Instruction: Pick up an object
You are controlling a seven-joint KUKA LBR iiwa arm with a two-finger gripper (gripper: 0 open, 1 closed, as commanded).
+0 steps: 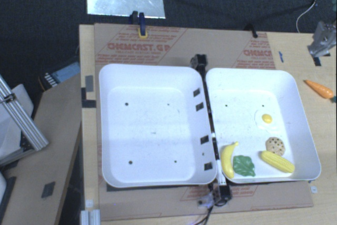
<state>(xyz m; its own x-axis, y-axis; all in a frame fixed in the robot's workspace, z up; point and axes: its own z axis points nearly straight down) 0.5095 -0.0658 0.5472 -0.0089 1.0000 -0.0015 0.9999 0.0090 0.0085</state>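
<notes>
Five items: right bin [295, 113], clustered at 5 o'clock, likely slid downslope
Banana [228, 160]: touching leaf [244, 166]
Hand [322, 39]: at 2 o'clock, grip state unclear

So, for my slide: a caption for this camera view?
Toy banana, green leaf, corn, cookie and egg in the right bin.

Two white bins side by side on bench. Left bin [150, 129] holds nothing visible. Right bin [253, 87] holds five items in its near half: banana [227, 159] by the divider, green leafy piece [244, 165] touching it, corn cob [277, 162], cookie [275, 145] just above the corn, fried egg [266, 119] farther back. Carrot [319, 88] lies on the bench right of the bins.
</notes>
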